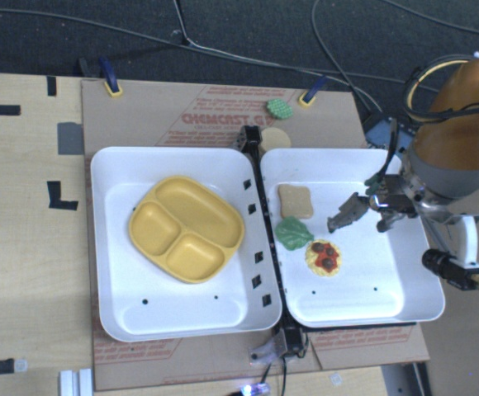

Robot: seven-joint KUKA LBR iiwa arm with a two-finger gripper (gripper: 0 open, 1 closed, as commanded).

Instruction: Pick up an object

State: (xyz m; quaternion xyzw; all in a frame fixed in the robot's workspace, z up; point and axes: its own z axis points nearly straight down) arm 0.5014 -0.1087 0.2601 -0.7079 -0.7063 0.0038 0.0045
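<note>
hand [363,211] over right bin [388,299], fingers spread, nothing between them | pizza [324,256] just below-left of fingertips, leaf [293,233] and toast [295,201] further left | pizza's the nearest pick, short reach down-left

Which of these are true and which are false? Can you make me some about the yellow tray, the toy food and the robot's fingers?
1. The yellow tray lies in the left bin. True.
2. The green leaf sits on the yellow tray. False: it is in the right bin, beside the little pizza.
3. The gripper hangs over the right bin. True.
4. The fingers are holding the tan cracker. False: nothing is between them, and the cracker lies apart on the bin floor.
5. The yellow tray has three compartments. True.
</note>
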